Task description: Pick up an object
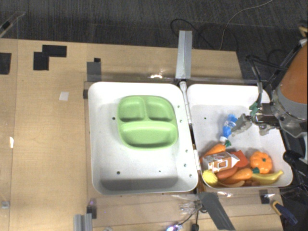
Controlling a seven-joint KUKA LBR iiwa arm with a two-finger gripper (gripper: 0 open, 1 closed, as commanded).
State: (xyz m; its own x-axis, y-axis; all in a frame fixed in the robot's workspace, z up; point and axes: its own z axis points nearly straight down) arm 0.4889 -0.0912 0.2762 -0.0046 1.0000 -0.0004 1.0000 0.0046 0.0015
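Toys heaped along the near edge of the right bin — an orange fruit, a banana, a printed packet — lie nearest. The jaws hang mid-bin, just beside a small blue bottle; whether they are spread I cannot tell. Best to centre over the bottle before descending. A green tray sits in the left bin.

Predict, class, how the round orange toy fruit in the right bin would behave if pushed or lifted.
The orange toy fruit looks round and smooth, so it would probably roll if nudged. It seems to be hollow plastic, likely light. It rests against a yellow banana, which may stop it rolling.
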